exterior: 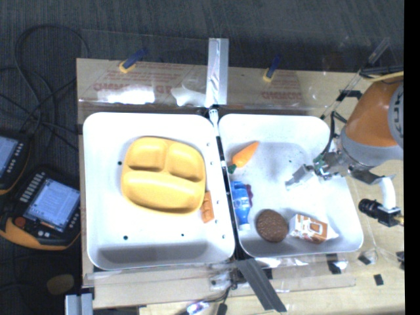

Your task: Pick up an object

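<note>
The right bin [289, 123] holds an orange carrot [245, 153] at its upper left and a blue packet [241, 201] along its left wall. A round brown cookie [270, 224] and a small orange and white carton [309, 228] lie near its front. My gripper [295, 176] reaches in from the right and hangs over the bare middle of this bin. It is above and right of the cookie, with nothing visibly held.
The left bin [105, 241] carries a large yellow divided tray [163, 174], with a small orange piece [207, 208] by the tray's right edge. A metal divider [217, 77] rises behind the bins. Cables and handheld devices [46, 205] lie off the bench at left.
</note>
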`<state>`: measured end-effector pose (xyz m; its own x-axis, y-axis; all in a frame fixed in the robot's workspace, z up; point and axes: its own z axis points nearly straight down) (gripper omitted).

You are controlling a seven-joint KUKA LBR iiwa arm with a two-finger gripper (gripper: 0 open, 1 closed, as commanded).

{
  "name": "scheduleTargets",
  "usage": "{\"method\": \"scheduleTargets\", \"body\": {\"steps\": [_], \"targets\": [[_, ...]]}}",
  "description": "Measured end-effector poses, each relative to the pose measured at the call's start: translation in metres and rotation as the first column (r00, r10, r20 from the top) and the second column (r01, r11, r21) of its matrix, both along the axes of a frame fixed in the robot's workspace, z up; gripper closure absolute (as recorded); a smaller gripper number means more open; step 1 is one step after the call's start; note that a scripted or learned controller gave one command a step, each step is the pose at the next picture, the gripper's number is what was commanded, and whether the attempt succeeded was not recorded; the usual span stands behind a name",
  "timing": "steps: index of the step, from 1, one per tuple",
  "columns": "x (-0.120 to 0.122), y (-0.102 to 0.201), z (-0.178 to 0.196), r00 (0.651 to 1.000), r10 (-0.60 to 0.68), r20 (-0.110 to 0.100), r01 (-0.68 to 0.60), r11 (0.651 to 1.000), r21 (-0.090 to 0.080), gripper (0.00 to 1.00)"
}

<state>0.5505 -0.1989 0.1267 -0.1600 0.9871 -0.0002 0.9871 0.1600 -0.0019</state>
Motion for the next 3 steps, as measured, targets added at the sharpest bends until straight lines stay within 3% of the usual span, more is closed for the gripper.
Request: {"method": "scheduleTargets", "body": {"steps": [1,2,3], "targets": [[0.000,0.002,0.008,1.000,0.001,0.000,-0.001,1.000,0.004,1.00],[0.000,0.002,0.008,1.000,0.001,0.000,-0.001,1.000,0.004,0.00],[0.060,0.053,0.013,0.997,0.078,0.000,-0.078,0.997,0.001,0.00]]}}
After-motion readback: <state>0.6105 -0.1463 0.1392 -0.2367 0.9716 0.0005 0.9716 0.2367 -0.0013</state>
